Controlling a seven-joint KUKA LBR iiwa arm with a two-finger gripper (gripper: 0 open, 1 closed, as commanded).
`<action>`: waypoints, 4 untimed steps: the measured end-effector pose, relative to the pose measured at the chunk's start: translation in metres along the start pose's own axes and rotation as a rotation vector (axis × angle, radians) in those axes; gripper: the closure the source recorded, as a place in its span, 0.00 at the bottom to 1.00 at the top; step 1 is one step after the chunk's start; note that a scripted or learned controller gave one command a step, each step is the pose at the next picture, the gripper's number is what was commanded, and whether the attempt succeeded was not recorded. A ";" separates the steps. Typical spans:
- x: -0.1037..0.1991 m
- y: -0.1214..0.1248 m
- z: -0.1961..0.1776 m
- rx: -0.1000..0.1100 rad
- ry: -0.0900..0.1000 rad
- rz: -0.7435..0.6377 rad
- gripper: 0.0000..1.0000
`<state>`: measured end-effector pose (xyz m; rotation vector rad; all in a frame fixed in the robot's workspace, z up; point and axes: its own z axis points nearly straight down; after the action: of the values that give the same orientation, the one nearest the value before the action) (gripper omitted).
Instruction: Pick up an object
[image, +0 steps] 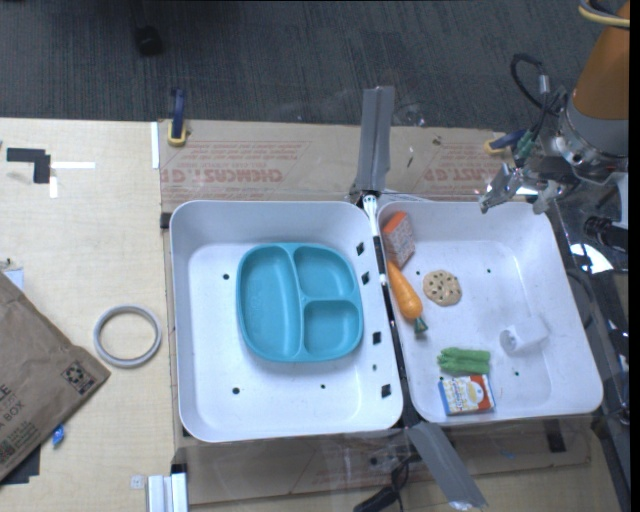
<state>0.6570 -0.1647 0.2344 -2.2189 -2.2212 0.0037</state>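
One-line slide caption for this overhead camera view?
Gripper poised over the right bin's far edge; carrot, cookie inside, blue tray in the left bin.

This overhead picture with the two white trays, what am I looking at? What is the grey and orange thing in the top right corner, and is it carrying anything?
You are looking down at a slant from one fixed camera above a bench. The grey and orange thing is a robot arm reaching in from the right; its grasping tool hangs over the far edge of the right bin with nothing visible in it. The left bin holds a blue divided plate. The right bin holds a toy carrot, a cookie, a green toy vegetable, a small printed packet, a white cup on its side and another small packet by the carrot. A roll of tape lies on the bench to the left.
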 end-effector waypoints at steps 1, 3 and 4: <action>0.023 -0.083 0.095 0.001 0.001 0.048 0.00; 0.066 -0.180 0.145 0.001 0.001 0.263 0.00; 0.065 -0.180 0.137 0.003 0.000 0.267 1.00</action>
<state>0.4765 -0.1000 0.0978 -2.4936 -1.9045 0.0069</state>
